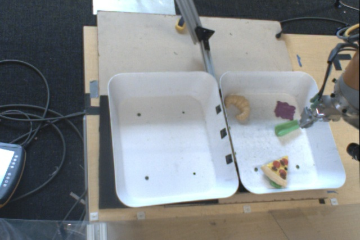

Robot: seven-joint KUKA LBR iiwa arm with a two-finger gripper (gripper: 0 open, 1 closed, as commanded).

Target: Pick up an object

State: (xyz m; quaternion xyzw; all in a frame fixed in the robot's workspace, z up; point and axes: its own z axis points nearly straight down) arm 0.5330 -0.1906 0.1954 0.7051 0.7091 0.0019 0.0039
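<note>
The worktop [140, 42] carries two white bins. The left bin [121, 137] lies beside the right bin [323, 168], which holds four toy foods. Largest is the croissant [238, 107], at the far left of that bin. Next is the pizza slice [277, 170], at the near side. The purple piece [284, 110] lies far right. The green piece [286, 128] lies just near of it, and I judge it light, stiff and smooth, so it may slip; grip it across its short width. My claw [309, 118] is touching its right end. I cannot tell how far the claw is open.
</note>
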